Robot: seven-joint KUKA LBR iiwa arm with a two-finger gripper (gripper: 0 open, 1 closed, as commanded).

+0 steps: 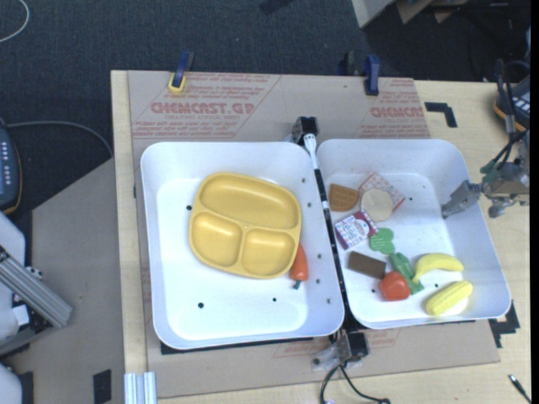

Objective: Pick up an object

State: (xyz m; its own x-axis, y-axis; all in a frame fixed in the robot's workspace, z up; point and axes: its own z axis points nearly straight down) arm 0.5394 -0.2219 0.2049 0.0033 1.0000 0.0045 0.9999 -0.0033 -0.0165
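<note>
gripper waits at the right bin's edge, nothing in hand

the gripper (480, 194) sits at the far right rim of the right bin (421, 154), reaching in from the right side of the counter (253, 99). one grey finger angles down toward the bin's right wall; i cannot tell whether the fingers are apart or together, and nothing shows between them.

the things to choose from lie in a loose cluster toward the bin's left and front, well apart from the gripper. a banana (439, 263) and a corn cob (449, 297) lie near the front right, with a tomato (393, 287) just beside a green vegetable piece (394, 257). a brown block (366, 264), a red-and-white packet (354, 228), a round tan biscuit (376, 204) and a brown slice (343, 197) sit further left.

in the left bin (168, 225) a yellow divided plate (245, 224) lies flat, with an orange carrot (299, 263) touching its right edge.

the banana and corn look like the nearest candidates. the pile is crowded, so a descent there risks nudging neighbours; the biscuit stands a little freer.
</note>
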